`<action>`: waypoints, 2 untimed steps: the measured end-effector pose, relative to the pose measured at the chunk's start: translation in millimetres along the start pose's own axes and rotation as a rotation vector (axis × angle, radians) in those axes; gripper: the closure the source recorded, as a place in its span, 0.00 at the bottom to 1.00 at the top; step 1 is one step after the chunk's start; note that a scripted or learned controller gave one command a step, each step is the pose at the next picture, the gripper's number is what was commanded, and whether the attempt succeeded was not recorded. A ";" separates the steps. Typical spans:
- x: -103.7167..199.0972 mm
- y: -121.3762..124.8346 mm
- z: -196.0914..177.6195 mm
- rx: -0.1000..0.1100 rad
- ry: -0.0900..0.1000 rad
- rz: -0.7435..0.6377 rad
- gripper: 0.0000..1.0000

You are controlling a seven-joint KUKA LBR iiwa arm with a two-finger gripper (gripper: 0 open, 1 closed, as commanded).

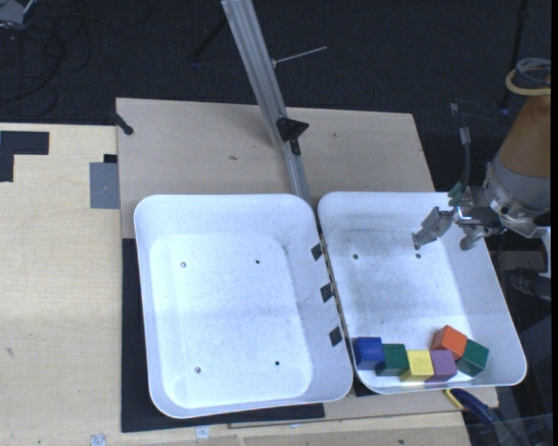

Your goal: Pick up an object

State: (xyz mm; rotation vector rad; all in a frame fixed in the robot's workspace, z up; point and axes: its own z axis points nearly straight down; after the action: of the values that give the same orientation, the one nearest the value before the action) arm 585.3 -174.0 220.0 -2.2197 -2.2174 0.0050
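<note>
The left bin (228, 305) is sitting bare. In the right bin (391, 258), coloured blocks (420, 353) are clustering at the near edge. The gripper (449, 229) is hovering over the far right side, fingers spread wide, gripping nothing; the pick is not yet begun.

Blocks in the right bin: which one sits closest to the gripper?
The orange block, topmost in the cluster, lies nearest the gripper; the blue block is farthest left.
</note>
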 end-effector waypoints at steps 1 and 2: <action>22.1 10.6 -68.9 -0.011 -0.001 -0.004 0.00; -30.7 47.2 10.2 0.001 -0.002 0.002 0.00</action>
State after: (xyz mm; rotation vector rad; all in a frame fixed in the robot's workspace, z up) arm 632.4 -204.7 209.5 -2.2221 -2.2151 0.0082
